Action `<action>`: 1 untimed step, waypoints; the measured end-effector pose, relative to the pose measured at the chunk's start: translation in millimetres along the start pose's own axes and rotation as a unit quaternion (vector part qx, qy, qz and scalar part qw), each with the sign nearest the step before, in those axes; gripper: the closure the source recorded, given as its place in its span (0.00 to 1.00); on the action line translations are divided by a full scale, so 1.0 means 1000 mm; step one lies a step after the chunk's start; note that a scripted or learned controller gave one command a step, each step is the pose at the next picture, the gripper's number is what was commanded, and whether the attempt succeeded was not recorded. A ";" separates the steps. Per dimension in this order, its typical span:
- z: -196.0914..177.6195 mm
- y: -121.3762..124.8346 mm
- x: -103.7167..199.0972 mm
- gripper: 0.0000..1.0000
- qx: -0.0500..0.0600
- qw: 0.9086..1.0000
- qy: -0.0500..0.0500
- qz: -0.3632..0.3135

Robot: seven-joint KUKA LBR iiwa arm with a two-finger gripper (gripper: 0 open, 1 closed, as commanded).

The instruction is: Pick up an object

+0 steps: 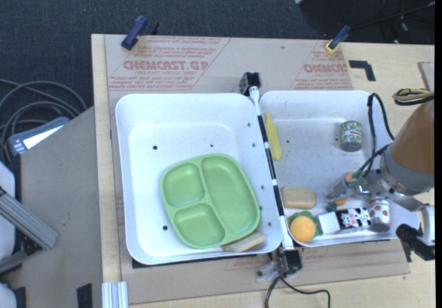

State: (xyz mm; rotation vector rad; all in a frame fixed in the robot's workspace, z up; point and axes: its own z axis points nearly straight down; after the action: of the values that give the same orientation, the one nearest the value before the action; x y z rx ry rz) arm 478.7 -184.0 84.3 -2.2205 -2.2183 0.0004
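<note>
Low in right bin [311, 103]: round orange ball [302, 227]; jaws' state indiscernible.

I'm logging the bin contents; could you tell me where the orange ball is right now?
In the camera view, the orange ball sits in the near left corner of the right bin, just below the tan sponge and left of the black-and-white box.

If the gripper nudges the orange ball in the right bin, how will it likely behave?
The orange ball looks round and smooth, so a nudge would probably roll it rather than slide it. It sits in the right bin's near corner, against the wall, beside a tan block, which may stop it. Its smooth curve might slip from a two-finger pinch.
</note>
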 end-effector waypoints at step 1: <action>0.000 0.000 -0.027 0.00 -0.002 1.000 -0.002 0.000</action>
State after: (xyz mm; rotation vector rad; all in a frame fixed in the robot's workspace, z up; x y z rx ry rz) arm 479.1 -210.8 84.4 -2.2249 -2.2216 -0.0001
